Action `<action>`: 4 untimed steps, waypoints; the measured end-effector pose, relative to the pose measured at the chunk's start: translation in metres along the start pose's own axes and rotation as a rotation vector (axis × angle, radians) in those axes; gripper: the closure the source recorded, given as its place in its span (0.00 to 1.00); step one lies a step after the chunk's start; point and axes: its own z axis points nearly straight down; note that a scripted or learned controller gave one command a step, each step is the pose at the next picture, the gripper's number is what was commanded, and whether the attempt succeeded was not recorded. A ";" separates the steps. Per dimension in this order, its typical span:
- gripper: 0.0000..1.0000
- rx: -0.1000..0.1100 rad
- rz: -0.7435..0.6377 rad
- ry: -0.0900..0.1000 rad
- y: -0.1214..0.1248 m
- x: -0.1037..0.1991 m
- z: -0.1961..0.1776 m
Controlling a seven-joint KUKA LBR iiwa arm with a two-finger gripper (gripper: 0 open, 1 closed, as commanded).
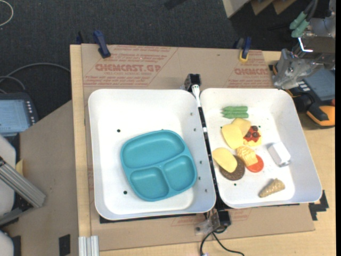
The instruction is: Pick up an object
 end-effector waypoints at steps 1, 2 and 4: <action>1.00 0.015 0.003 0.000 -0.001 -0.105 0.158; 1.00 0.014 -0.003 0.003 -0.001 -0.152 0.300; 1.00 0.005 -0.009 0.003 0.032 -0.132 0.364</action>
